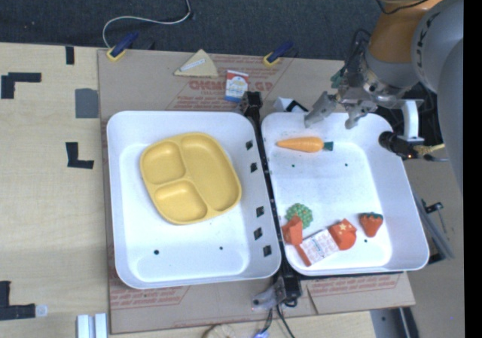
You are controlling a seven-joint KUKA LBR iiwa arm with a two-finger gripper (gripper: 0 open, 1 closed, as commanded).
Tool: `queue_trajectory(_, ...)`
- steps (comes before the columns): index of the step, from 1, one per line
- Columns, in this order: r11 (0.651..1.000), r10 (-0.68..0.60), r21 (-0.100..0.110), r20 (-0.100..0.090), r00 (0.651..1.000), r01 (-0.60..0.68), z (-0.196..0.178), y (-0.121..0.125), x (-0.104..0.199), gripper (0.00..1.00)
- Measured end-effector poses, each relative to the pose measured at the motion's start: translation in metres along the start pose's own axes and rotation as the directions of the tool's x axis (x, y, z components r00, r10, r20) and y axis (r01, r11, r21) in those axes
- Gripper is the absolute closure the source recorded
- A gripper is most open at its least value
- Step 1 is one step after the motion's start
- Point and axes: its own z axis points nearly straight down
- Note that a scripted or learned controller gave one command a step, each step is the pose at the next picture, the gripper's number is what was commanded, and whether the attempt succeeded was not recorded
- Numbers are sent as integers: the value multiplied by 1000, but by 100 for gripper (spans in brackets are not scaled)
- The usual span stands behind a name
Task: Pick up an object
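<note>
Your arm (422, 20) leans in from two o'clock, placing the gripper (337, 112) above the right bin's (392, 201) far rim; its fingers are spread, holding nothing. The left bin (128, 246) carries a yellow divided plate (190, 177), likely just clutter. The carrot (301, 145), the nearest pick, lies flat just at seven o'clock from the fingers, with bare floor around it for descent. A milk carton (320, 246), tomato (343, 234), broccoli (299, 214) and strawberry (370, 223) crowd the near edge at six o'clock.
</note>
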Motion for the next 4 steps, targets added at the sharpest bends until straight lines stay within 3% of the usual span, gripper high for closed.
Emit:
queue_trajectory(1,1000,0,4,0,1000,0,103,-5,22,0)
queue_trajectory(2,1000,3,8,-2,1000,-3,120,8,30,0)
queue_trajectory(4,1000,4,6,2,1000,-4,120,8,32,0)
